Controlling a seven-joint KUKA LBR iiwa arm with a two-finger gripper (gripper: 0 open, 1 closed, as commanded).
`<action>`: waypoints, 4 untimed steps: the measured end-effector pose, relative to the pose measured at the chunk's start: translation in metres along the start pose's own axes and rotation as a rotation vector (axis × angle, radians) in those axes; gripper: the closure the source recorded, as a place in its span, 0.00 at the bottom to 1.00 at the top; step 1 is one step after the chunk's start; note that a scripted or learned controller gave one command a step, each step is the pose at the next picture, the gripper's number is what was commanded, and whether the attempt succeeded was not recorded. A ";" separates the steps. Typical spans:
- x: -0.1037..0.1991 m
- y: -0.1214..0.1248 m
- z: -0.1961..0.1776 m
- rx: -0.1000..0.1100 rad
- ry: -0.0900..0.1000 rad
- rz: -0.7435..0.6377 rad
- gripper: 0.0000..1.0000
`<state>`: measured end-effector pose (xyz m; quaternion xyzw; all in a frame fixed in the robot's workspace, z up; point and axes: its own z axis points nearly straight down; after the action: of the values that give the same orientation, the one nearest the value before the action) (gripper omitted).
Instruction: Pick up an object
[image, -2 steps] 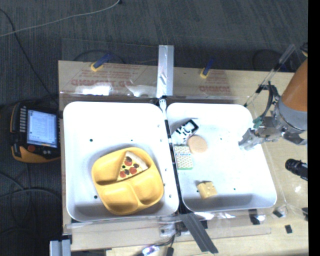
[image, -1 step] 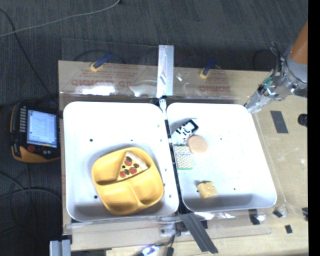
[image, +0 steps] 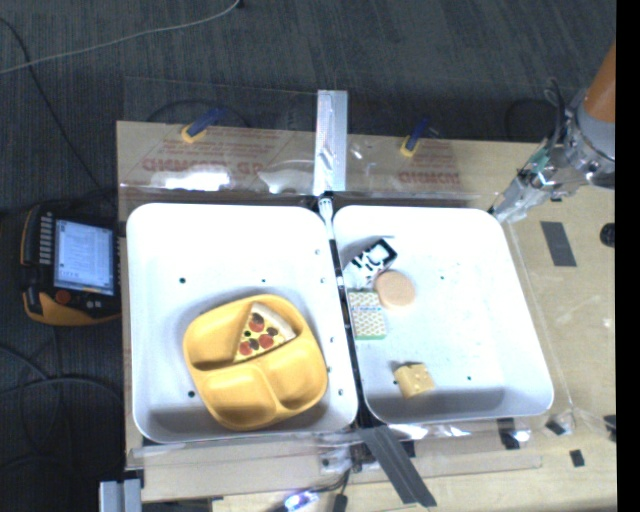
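The right bin (image: 500, 330) holds several small items along its left side: a black-and-white packet (image: 372, 256), a round tan disc (image: 397, 290), a green-and-white patterned pad (image: 367, 316) and a tan block (image: 414, 379). In the left bin (image: 170, 260) lies a yellow divided plate (image: 258, 362) with a toy pizza slice (image: 264, 331) in one section. My gripper (image: 518, 197) hangs at the upper right, just outside the right bin's far right corner and well away from the items. It carries nothing that I can see.
A handheld pendant with a lit screen (image: 78, 262) lies left of the bench. A clear plastic sheet with clips (image: 300, 165) spans the back edge. Dark tape marks (image: 558, 243) sit on the wood right of the bins.
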<state>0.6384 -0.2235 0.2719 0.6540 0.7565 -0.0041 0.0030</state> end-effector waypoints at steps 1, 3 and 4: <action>0.001 0.004 0.072 -0.004 0.008 -0.482 1.00; 0.001 0.034 0.018 -0.020 0.001 -1.144 1.00; 0.001 0.035 0.008 -0.024 -0.003 -1.144 1.00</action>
<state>0.6732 -0.2174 0.2642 0.1402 0.9901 0.0028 0.0088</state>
